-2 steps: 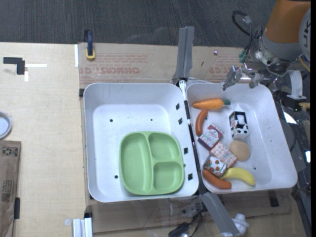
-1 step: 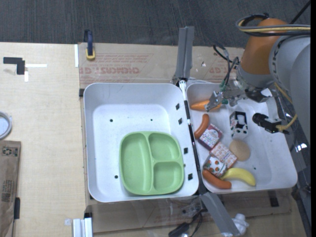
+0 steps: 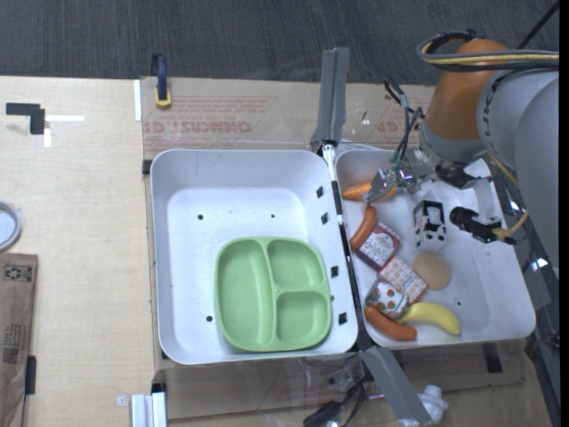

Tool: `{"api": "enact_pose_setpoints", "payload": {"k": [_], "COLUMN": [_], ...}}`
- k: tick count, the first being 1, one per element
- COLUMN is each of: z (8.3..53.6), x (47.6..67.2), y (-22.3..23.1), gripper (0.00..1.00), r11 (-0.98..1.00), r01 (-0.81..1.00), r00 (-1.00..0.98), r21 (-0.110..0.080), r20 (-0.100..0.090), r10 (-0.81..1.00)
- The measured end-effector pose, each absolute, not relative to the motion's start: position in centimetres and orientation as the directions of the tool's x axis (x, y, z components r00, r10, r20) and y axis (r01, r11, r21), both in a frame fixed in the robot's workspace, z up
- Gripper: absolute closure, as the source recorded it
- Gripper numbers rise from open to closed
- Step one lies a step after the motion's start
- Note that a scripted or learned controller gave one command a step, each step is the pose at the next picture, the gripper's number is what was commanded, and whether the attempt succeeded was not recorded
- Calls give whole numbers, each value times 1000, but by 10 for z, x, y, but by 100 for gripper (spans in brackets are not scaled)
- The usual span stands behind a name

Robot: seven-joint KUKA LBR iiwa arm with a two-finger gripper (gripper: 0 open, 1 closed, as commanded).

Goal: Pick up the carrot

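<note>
Claw [image 3: 388, 183] low in the right bin [image 3: 498, 323], far left corner, right over the carrot [image 3: 356, 191]; can't tell if it is apart or together. Carrot lies against the far left wall of that bin, orange, claw tip at its right end, contact unclear. Just near of it a sausage [image 3: 363, 227], then two small snack packets [image 3: 378, 246] [image 3: 399, 283]. Second sausage [image 3: 389, 323] and a banana [image 3: 432, 316] along the near wall, a round cookie [image 3: 433, 270] above the banana. Black-and-white small object [image 3: 429, 222] mid-bin. Left bin [image 3: 173, 238] holds a green divided plate [image 3: 272, 293]. Both bins on the bench [image 3: 71, 203].
</note>
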State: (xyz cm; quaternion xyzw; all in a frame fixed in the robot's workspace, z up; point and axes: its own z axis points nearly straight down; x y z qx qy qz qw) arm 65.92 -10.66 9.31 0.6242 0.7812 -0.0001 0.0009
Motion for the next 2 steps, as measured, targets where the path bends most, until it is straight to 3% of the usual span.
{"api": "enact_pose_setpoints", "payload": {"k": [1,2], "z": [102,101], "x": [656,656], "y": [-113,-112], "gripper": [100,0], "r11": [215,215], "r01": [977,977], "r00": [-215,-215], "r21": [-9,-11], "r20": [-7,-5], "r10": [977,977]}}
